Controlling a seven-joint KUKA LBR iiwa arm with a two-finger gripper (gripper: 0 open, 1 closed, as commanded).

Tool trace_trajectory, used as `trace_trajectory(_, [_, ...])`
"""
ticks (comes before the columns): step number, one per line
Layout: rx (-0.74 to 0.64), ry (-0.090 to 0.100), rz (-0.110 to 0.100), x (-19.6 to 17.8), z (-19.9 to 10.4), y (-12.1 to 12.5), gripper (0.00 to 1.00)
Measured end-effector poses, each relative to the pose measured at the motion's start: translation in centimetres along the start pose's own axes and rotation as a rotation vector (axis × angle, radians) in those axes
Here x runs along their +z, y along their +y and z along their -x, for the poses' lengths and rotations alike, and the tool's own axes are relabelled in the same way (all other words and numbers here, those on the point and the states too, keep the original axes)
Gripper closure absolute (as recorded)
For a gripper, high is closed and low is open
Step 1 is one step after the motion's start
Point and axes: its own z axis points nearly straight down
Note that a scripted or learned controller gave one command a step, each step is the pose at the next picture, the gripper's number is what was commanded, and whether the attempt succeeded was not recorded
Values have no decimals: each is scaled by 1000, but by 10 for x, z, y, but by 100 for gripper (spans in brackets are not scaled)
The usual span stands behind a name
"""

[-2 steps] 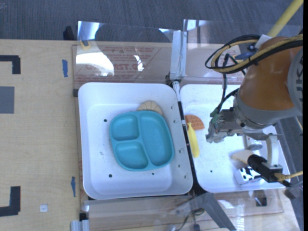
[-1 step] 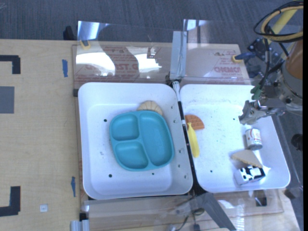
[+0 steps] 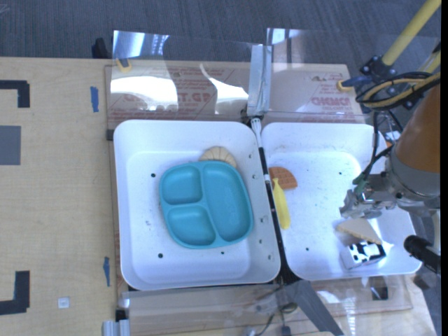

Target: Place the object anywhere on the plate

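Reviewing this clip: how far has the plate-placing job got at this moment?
Nothing looks done yet: the blue divided plate in the left bin carries nothing, with a tan item just behind its far rim. The hand is low over the right bin, above a pale wedge and a black-and-white piece; a grasp is not evident. Picking, carrying across and setting down remain. A yellow piece and orange-brown item lie near the divider.

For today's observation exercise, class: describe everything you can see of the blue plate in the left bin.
The blue plate is a rounded-square dish that looks like smooth plastic, split by raised ridges into three compartments: two smaller ones on the camera's left side and one long one on its right. It lies flat, slightly rotated, on the floor of the left bin. Nothing lies in its compartments. A tan, ridged object sits at its far edge, apparently touching it.
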Motion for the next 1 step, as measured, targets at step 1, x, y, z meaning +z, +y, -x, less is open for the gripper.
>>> trace_trajectory(1, [-5, -1, 20, -95, -4, 3, 100])
